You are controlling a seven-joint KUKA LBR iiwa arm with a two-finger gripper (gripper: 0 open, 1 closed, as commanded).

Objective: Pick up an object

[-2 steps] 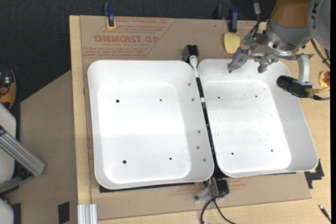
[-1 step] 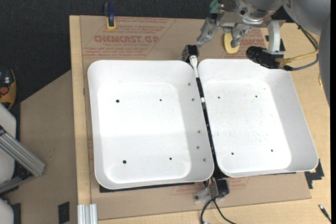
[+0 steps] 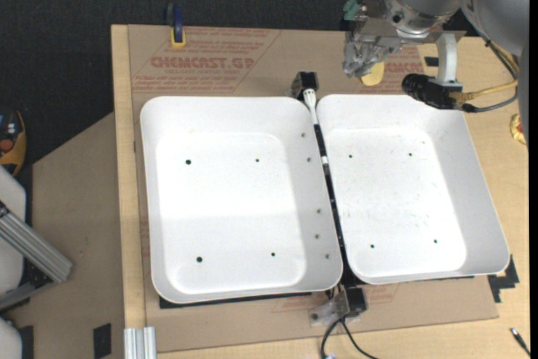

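The left bin (image 3: 227, 197) is the landmark here: a shallow white tray whose floor shows four small dark dots and nothing else. Beyond its far-left corner, a blue and yellow clamp (image 3: 176, 25) grips the edge of the brown board (image 3: 210, 55) that carries both trays. A black clip (image 3: 304, 84) sits at its far-right corner, at the head of the dark seam where it meets the right bin (image 3: 412, 189), whose floor shows only dots and faint specks.

Past the far-right corner of the left bin, and beyond the far rim of its neighbour, the gripper (image 3: 366, 63) hangs over the board under the arm's orange band. A small pale yellow object (image 3: 372, 73) shows right at the fingertips, and it appears to sit between the narrowly set fingers (the shapes are small and blurred, so whether it is truly clamped or merely behind them is hard to settle).

Judged from this, the step in hand is the carry after a grasp, with the gripper lifted above the bins. The next move calls for keeping the fingers closed steadily on the yellow piece, since such a small thing held at the tips could slip out easily.
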